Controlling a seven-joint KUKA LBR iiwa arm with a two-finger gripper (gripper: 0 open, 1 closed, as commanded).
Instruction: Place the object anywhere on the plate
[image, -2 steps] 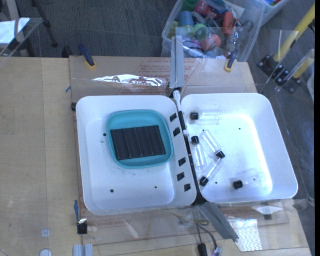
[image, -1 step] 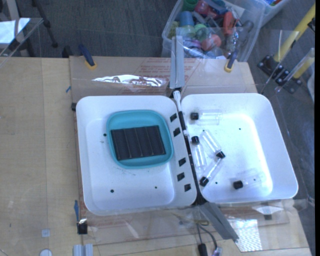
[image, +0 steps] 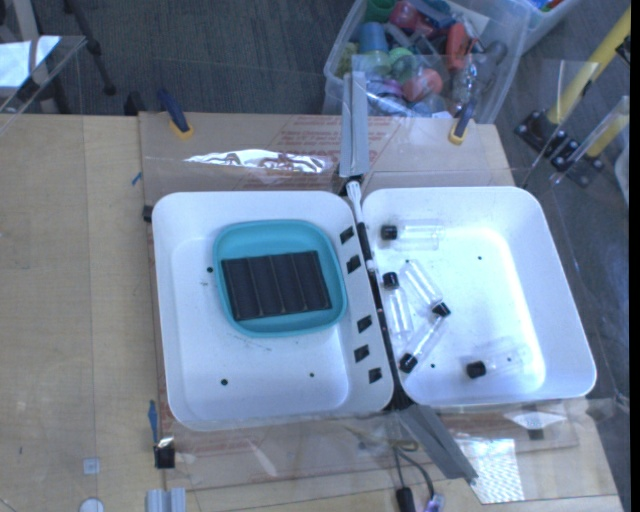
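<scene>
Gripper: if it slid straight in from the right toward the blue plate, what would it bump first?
Probably the right bin's outer wall, if it travels low; higher up, the clear vials lying in that bin come before the plate. Depth is unclear.

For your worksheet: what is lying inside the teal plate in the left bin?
Inside the teal plate lies a dark ribbed rectangular slab, covering most of the plate's floor. Whatever is beneath that slab cannot be seen. The clear vials are in the right bin, not on the plate.
</scene>
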